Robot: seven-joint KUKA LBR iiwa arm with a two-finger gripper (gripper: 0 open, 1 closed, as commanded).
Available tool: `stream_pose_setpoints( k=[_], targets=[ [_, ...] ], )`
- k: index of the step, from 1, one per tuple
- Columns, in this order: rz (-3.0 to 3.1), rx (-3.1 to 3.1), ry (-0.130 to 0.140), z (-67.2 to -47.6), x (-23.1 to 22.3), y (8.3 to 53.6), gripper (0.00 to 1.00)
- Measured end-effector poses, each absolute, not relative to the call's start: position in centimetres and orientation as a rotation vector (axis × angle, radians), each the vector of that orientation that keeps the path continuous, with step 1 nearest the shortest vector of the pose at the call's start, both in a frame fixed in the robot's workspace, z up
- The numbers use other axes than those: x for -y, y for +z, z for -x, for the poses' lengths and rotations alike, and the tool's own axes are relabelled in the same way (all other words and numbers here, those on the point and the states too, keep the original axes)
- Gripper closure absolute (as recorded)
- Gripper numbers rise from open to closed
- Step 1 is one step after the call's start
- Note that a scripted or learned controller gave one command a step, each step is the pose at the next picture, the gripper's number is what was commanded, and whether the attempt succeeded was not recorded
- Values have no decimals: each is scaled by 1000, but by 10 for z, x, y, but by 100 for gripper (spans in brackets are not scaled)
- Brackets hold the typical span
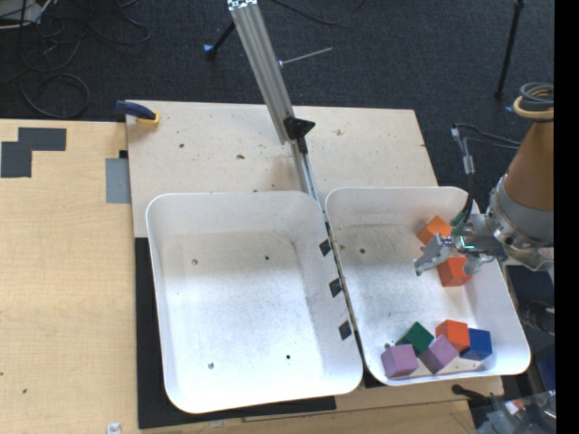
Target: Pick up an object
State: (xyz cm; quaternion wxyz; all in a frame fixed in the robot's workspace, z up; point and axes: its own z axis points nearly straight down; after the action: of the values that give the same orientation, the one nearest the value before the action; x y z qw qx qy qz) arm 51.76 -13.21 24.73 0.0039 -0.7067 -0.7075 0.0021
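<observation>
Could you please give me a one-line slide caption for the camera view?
Gripper poised over orange blocks in the right bin; five more blocks cluster at its near edge.

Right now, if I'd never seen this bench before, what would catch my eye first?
Probably the cluster of colourful blocks in the near corner of the right bin: purple, green, orange and blue against white. Next, the gripper reaching in from the right over that bin's far side, beside two orange blocks. Then the long metal bar slanting up behind the bins.
</observation>
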Motion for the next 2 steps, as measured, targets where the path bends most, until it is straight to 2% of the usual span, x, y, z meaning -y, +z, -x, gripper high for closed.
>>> stream_pose_setpoints(
  k=[1, 2],
  targets=[
    [2222, 2216, 2, -518, 133, 250, 0],
    [2218, 2214, 7, -524, 131, 204, 0]
  ],
)
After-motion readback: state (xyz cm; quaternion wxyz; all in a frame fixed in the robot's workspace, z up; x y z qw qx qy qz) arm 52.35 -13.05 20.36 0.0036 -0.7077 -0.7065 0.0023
